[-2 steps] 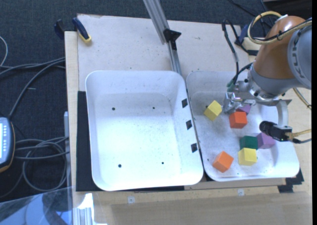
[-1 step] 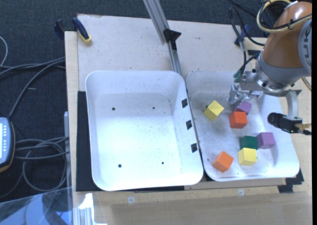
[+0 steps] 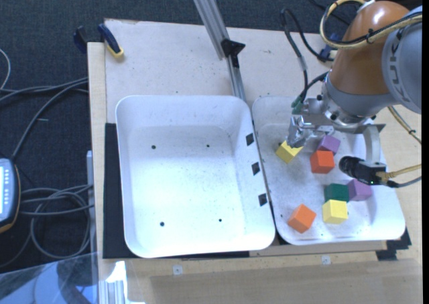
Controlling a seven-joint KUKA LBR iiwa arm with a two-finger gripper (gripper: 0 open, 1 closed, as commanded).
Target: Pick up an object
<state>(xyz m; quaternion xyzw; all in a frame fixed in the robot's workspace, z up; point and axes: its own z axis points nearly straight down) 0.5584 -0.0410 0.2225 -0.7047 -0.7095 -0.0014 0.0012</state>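
Yellow block at the lowered gripper's tip in the right bin; jaw state unclear.

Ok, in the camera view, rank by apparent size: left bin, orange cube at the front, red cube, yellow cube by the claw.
1. Left bin, by far.
2-4. Orange cube, red cube and yellow cube look alike; not ranked.

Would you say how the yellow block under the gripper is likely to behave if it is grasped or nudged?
The yellow block looks like a small rigid cube, so it probably will not flex. Its flat faces suggest it would slide, not roll, on the white bin. It sits tilted beside the gripper, so a nudge may twist it.
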